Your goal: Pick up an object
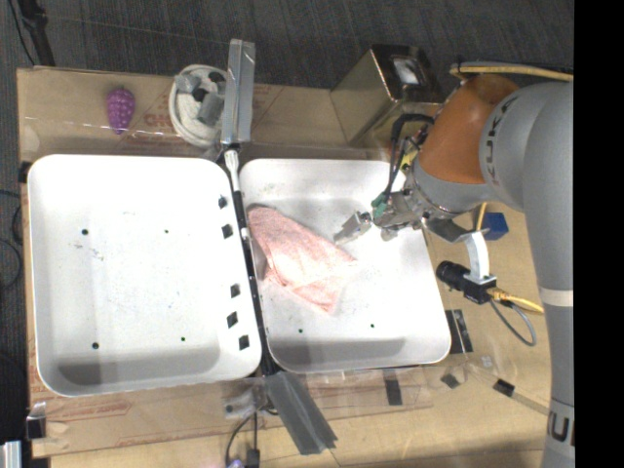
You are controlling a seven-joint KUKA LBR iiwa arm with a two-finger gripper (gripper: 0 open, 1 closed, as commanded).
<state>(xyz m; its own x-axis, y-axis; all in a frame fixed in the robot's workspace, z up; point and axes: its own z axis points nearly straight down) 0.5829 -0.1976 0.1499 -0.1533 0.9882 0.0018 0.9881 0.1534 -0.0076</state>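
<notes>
Pink cloth (297, 254) lies flat in right bin (409, 344); gripper (363, 222) just beside its edge, jaw state unclear. Risk: fingers skid, grab nothing.

Single fixed camera above bench, looking down at a slant; far enough back to take in both bins whole, w/ cardboard margin and dark floor along top. Left bin (127, 271) sits well left of the gripper (356, 226); right bin (341, 344) lies beneath and around it. Arm (507, 154) enters from right side, wrist w/ orange band up-right of gripper. Pink cloth (297, 253) just left of gripper, near frame centre. Purple item (120, 108) and white roll (198, 103) far up-left, beyond the bins.
</notes>
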